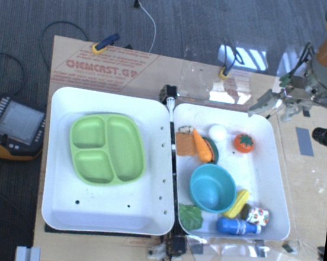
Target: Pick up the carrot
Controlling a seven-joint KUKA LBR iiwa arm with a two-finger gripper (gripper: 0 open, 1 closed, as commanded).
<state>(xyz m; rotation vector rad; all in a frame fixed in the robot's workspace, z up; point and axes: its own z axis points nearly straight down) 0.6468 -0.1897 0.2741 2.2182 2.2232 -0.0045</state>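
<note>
The orange carrot (202,147) lies tilted in the right bin (277,172), near its far left part. It rests between a brown bread slice (184,144) and a dark green disc beneath it. My gripper (271,111) hangs above the far right rim of that bin, well to the right of the carrot and apart from it. Its two fingers are spread open and hold nothing.
Around the carrot sit a white egg (217,131), a red tomato (243,143) and a blue bowl (211,187). Nearer the front are a yellow piece (238,203), a green leaf (190,216), a blue bottle (237,227) and a small can (258,216). The left bin holds a green divided plate (107,147).
</note>
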